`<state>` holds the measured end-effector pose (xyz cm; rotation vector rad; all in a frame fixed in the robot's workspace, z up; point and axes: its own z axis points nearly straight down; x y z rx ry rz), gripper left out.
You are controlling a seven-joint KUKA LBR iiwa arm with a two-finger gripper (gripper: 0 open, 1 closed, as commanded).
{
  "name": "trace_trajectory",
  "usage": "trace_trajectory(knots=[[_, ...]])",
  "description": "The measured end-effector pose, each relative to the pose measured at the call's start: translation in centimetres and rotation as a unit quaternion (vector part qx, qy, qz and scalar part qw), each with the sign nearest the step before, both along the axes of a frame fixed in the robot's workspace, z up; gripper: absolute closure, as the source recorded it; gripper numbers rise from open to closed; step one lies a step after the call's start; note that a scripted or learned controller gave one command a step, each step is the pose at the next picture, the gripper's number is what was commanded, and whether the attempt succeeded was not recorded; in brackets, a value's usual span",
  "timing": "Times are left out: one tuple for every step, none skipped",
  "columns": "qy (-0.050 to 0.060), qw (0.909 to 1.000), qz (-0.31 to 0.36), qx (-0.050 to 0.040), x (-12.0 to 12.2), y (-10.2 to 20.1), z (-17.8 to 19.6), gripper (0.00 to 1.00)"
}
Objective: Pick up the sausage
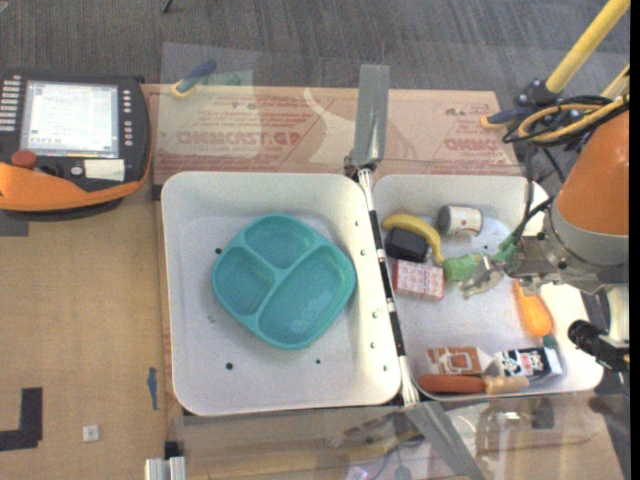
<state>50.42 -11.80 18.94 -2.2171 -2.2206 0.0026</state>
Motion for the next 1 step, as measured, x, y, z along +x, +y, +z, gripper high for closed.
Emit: trace_trajectory(knots=[[-0.001, 0.9948, -0.102, -0.0014, -2.33, -2.55, 10.46, 0.00]])
